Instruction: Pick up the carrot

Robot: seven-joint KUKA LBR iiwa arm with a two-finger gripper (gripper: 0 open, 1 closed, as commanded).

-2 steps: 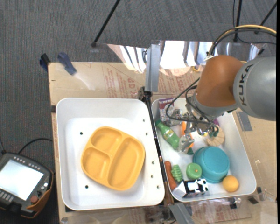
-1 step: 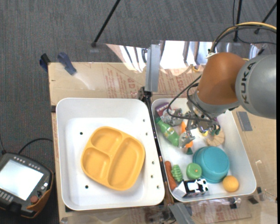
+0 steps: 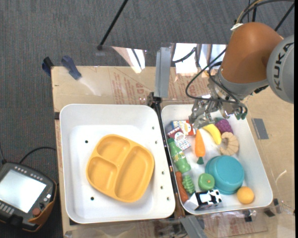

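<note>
We see the grey arm's two-finger gripper (image 3: 204, 114) hanging low over the far end of the right shallow white bin (image 3: 262, 172), just above the upper tip of the orange plastic carrot (image 3: 200, 143). Whether its fingers stand apart or together we cannot tell; cables and metal parts blur that spot. The carrot lies roughly lengthwise in the bin, its pointed end toward the gripper, with a yellow toy banana (image 3: 212, 132) touching it on one side and a small red-and-white carton (image 3: 180, 128) just beside it on the other.

To grasp well, we judge the fingers should straddle the carrot across its narrow width, near the thick middle, not the tip. The banana crowds one side, so a finger may catch it instead. The teal plastic bowl (image 3: 224, 173) sits near the carrot's lower end, leaving little room there. The yellow divided plate (image 3: 120, 168) in the left bin is well apart.
</note>
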